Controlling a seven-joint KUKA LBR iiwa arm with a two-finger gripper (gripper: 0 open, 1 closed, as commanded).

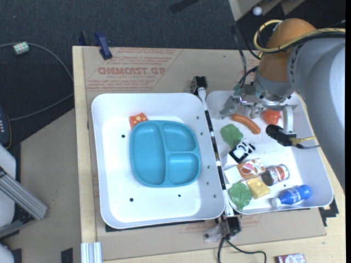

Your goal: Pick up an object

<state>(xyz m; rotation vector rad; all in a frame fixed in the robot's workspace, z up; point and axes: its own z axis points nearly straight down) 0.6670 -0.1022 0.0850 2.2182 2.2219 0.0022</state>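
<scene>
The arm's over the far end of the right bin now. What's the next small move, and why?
Probably a short straight descent. The end effector hovers at the far end of the right bin, right beside the orange sausage, and no object is seen between its fingers. The sausage lies fairly clear of the green leafy piece, so it looks like the easiest target. Whether the fingers are open is unclear.

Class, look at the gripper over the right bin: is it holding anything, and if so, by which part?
It cannot be told. The gripper sits low over the toy hot dog at the back of the right bin, but no object shows clearly between its fingers.
</scene>
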